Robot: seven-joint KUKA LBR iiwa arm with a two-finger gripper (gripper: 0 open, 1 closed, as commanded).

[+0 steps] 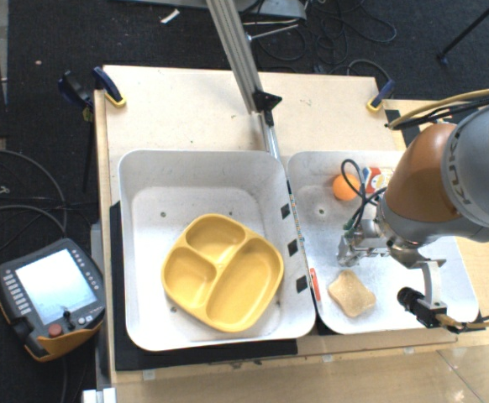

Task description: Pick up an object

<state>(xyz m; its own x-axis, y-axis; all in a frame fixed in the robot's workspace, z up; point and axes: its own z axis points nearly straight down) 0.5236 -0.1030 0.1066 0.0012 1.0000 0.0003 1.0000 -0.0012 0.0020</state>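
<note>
Nearest the camera, a handheld control pendant (49,296) is seen lying on the dark floor at the near left, beside the bench (186,107). On the bench two white bins are set side by side. A yellow divided plate (222,281) is held in the left bin (135,191), toward its near side. In the right bin (312,183) a tan sponge-like piece (351,294) is found near the front, and an orange ball (344,188) is seen at the far side, with a small red and white thing (372,177) just beside it to the right.

The arm (446,179) is reached in from the right over the right bin, and the gripper (355,250) is hung between the ball and the tan piece. Whether the claw is open or closed cannot be told, since it is seen from above and partly masked by the wrist and cables; nothing is shown held in it.

The tan piece is judged the likelier target: it lies just near of the claw, close below it, while the ball is placed farther off on the far side. A short move toward the near edge is called for.
</note>
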